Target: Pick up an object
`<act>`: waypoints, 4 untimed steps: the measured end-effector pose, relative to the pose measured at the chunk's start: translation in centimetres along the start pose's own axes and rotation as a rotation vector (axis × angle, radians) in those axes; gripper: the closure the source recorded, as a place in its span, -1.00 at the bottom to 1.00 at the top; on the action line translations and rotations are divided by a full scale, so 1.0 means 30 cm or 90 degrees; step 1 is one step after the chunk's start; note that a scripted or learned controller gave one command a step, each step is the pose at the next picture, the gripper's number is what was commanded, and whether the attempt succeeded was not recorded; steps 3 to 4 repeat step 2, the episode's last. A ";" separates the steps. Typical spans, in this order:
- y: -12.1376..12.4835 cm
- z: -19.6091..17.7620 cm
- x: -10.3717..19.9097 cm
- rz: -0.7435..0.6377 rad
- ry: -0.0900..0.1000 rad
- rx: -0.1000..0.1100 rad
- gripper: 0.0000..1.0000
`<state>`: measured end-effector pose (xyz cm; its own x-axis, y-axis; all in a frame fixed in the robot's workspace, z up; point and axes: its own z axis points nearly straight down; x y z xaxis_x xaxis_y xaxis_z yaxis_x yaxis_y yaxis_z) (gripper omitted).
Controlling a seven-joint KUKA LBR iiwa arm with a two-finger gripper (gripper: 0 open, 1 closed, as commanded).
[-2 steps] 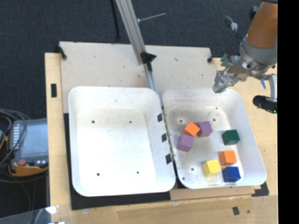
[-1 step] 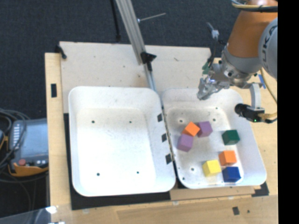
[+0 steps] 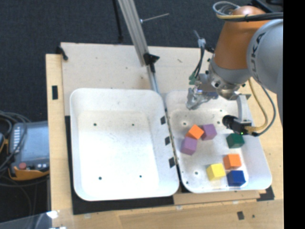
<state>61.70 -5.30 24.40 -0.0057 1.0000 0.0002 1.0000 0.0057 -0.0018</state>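
The grey arm [image 3: 252, 42] with its orange band comes in from the upper right of the frame and bends down toward the far end of the right bin [image 3: 252, 182], the one of two shallow white bins that sit side by side on the pale worktop [image 3: 100, 66]. Its gripper [image 3: 194, 100] hangs over the upper left corner of that bin, above bare white floor and apart from every block; nothing is seen between its fingers, and whether they stand wide or narrow cannot be told from this slanted view. The blocks all lie in the right bin. Near its middle an orange block [image 3: 195, 131] touches a purple block [image 3: 209, 131] to its right, and a second purple block [image 3: 189, 145] lies just below and left of the orange one. A dark green block [image 3: 235, 140] sits toward the right side, close under a black part of the arm's fittings. In the lower right part of the bin a second orange block [image 3: 232, 161] rests just above a blue block [image 3: 236, 178], with a yellow block [image 3: 215, 171] just to their left. The left bin [image 3: 78, 104] fills the centre left of the frame. A slanted metal rail [image 3: 135, 25] runs from the top of the frame down to the gap between the bins, and a handheld control pendant [image 3: 28, 149] lies off the worktop at the left edge.
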 end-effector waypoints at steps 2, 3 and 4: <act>-0.133 0.020 0.340 -0.001 0.001 0.000 1.00; -0.133 0.020 0.340 -0.001 0.001 0.000 1.00; -0.133 0.020 0.340 -0.001 0.001 0.000 1.00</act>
